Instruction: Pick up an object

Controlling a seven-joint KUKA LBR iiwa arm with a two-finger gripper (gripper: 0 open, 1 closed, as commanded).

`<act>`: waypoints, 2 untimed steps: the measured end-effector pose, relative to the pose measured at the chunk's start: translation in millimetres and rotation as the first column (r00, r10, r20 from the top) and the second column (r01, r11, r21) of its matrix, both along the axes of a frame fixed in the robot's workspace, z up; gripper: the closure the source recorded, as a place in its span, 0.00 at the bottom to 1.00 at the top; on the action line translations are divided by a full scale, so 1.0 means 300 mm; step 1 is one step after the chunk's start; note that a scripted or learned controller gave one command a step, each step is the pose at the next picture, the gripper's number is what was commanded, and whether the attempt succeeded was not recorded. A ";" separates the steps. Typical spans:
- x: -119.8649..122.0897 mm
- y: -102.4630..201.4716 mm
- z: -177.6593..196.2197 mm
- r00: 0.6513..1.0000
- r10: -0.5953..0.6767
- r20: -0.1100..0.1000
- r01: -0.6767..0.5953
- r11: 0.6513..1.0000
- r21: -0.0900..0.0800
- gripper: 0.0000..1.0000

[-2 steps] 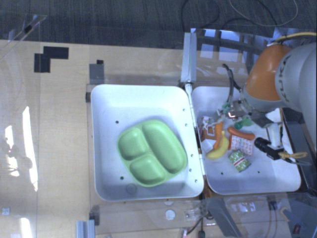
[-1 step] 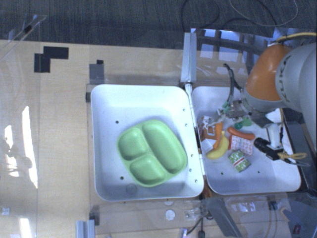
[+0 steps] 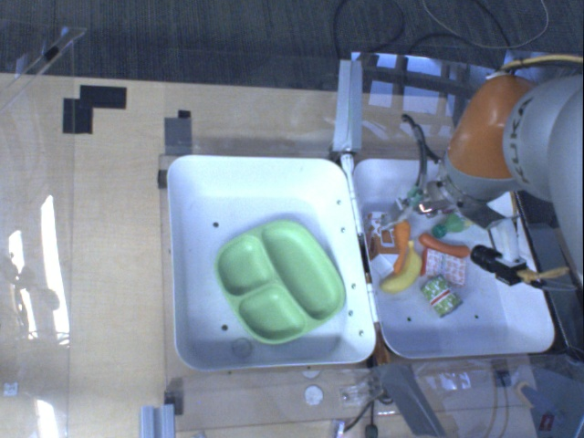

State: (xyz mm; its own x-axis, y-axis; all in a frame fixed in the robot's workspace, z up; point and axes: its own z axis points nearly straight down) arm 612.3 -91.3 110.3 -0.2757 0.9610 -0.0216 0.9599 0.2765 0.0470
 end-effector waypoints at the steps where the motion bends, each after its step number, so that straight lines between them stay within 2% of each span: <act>1: -0.039 -0.005 0.001 0.997 -0.071 0.016 0.071 0.997 0.005 0.00; 2: -0.065 -0.006 0.001 0.993 -0.118 0.017 0.118 0.993 0.008 0.00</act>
State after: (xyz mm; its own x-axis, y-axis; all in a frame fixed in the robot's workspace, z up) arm 592.8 -93.2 110.6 -0.1600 0.9869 -0.0185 0.9848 0.1609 0.0656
